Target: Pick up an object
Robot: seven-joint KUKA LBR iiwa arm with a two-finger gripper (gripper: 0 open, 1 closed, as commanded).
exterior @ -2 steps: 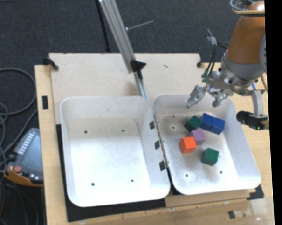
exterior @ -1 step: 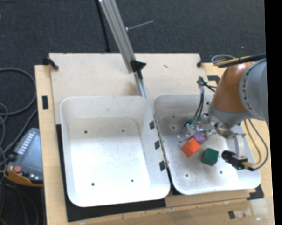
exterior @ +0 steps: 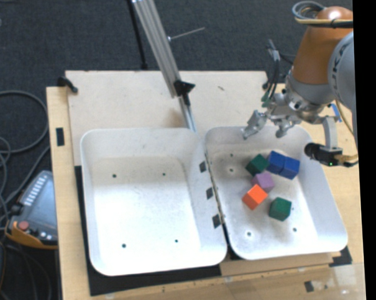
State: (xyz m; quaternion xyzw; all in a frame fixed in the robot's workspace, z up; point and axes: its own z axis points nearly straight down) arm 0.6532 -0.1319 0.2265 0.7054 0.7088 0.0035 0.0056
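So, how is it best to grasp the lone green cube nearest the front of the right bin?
Probably from straight above, fingers closing on two opposite side faces of the green cube. It stands apart from the orange cube, so both sides look free.

Grey arm [exterior: 341, 59], orange wrist band

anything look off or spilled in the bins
Nothing stands out. The five blocks, such as the orange block and blue block, sit clustered inside the right bin, none spilled. The pincer hangs open above its far rim.
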